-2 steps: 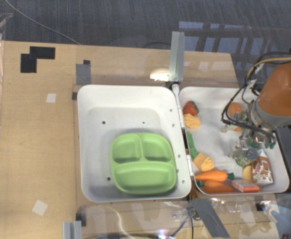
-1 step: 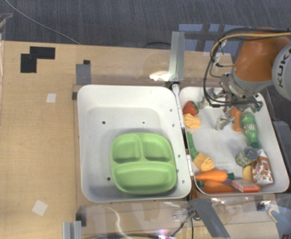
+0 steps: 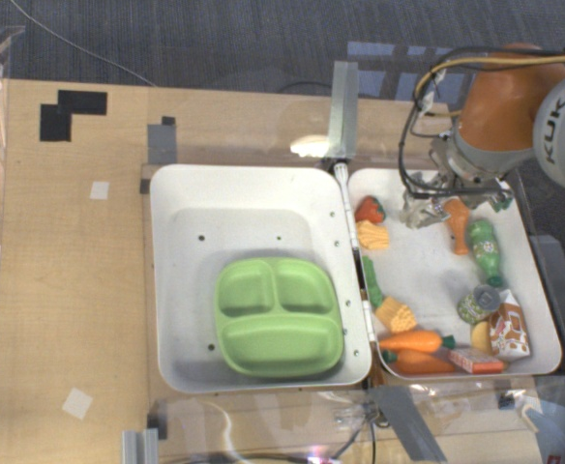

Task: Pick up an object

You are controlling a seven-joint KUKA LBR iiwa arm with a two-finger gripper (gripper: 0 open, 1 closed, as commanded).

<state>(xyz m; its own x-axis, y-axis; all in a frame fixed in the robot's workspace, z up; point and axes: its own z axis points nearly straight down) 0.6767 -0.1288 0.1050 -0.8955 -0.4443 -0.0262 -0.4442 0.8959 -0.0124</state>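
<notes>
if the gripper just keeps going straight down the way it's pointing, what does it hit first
Most likely the bare floor of the right bin, close beside the orange carrot-like toy. The gripper hangs over that bin's upper part; depth is hard to judge here, so it might clip that toy instead.

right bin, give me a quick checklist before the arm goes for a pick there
1. Gripper over the right bin: ok, it sits above the bin's upper part.
2. Something between its fingers: cannot tell, nothing is seen there.
3. Target close by: ok, an orange piece and the green bottle lie just right of the gripper.
4. Bare floor to come down on: ok, the bin's middle is bare.
5. Crowding: not ok at the bottom edge, where the carrots and the small carton lie packed together.
6. Green divided tray out of the way: ok, it lies in the left bin.
</notes>
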